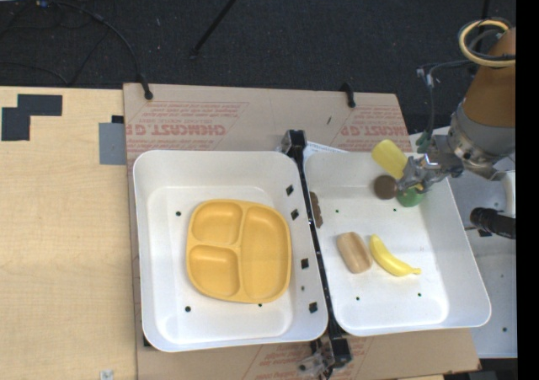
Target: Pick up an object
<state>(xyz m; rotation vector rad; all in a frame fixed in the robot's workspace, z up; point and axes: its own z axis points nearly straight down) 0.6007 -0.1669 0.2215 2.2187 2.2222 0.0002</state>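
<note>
The metal two-finger gripper (418, 169), whose finger state I cannot tell, hangs over a small round green object (410, 196) beside the right white bin's (459, 227) far wall, so a grasp may slip.

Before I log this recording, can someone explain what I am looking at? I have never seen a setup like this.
This is one camera fixed above a bench, looking down at a slant. The grey and orange machine at the right is a robot arm; its tool reaches over the right white bin. The job is to pick up an object. The left white bin holds a yellow divided plate. The right bin holds a toy banana, a tan bread roll, and, near the tool, a yellow piece, a brown piece and a green one. Whether the tool grips anything is unclear.
</note>
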